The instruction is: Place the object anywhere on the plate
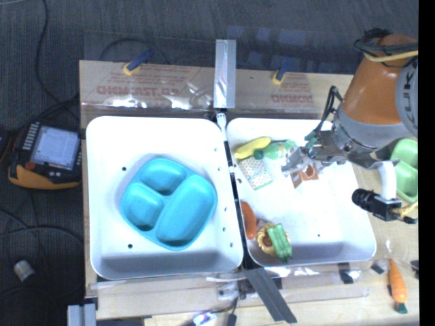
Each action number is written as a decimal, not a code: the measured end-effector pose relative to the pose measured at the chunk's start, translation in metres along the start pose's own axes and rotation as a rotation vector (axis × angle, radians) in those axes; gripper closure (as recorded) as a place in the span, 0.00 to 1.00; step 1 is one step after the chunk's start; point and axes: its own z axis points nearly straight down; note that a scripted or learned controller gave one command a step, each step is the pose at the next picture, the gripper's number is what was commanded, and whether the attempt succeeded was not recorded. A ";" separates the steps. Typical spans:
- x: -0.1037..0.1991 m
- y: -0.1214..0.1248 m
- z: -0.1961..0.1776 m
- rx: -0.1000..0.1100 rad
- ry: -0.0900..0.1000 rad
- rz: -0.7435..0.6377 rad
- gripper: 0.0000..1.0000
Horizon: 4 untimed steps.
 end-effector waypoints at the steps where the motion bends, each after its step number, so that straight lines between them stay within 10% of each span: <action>1: -0.002 -0.022 0.097 0.002 0.005 0.034 1.00; 3: 0.111 0.037 0.065 0.001 0.004 -0.056 1.00; 4: 0.111 0.037 0.065 0.000 0.003 -0.056 0.00</action>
